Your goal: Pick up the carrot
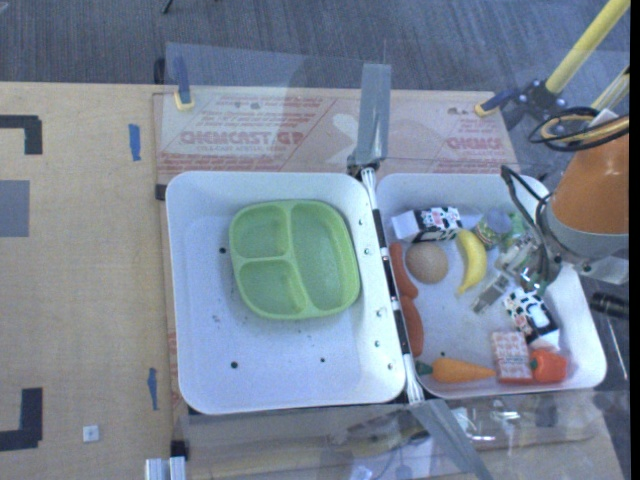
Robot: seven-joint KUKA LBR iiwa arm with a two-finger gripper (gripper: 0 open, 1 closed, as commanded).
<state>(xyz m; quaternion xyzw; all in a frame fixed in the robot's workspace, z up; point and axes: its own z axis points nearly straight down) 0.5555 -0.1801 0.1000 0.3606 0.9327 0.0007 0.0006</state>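
An orange carrot [462, 371] lies along the near wall of the right-hand bin [592, 340], its long axis running nearly 9 to 3 o'clock, green stem end at 9 and tapered tip at 3. Just beside the tip sits a small pink-and-white packet [510, 356] and, beyond it toward 3 o'clock, an orange-red pepper-like item [548, 366]. The gripper [508, 280] hangs over the bin's middle, at roughly 1 o'clock from the carrot and well apart from it; whether it is spread or closed cannot be told. Close by lie a black-and-white cow toy [530, 314], a yellow banana [471, 260] and a brown egg [427, 263]. In the left bin [190, 298] rests a green divided plate [294, 259].
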